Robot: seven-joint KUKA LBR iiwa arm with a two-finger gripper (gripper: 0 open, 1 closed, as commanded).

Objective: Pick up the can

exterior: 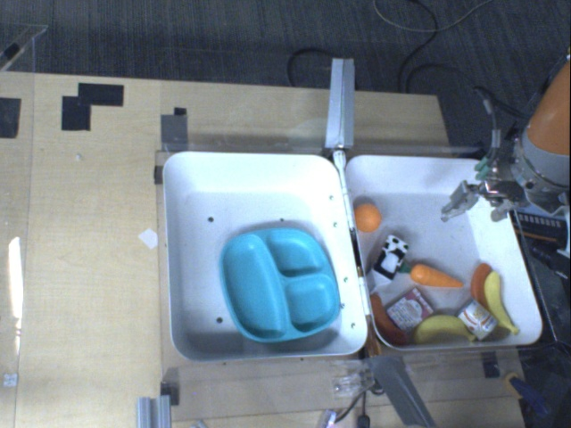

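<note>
Can (475,320): wedged between bananas, near corner of the right bin (419,175).
Pincer (471,196): released, empty, well apart.
Risk: fingers snagging a banana (498,303).

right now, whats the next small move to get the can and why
Probably carry the hand toward the view's bottom, to above the can. The hand hovers over the right bin's top right part, while the can lies on its side near that bin's bottom right corner, wedged between two bananas, so it needs lining up before any descent.
</note>
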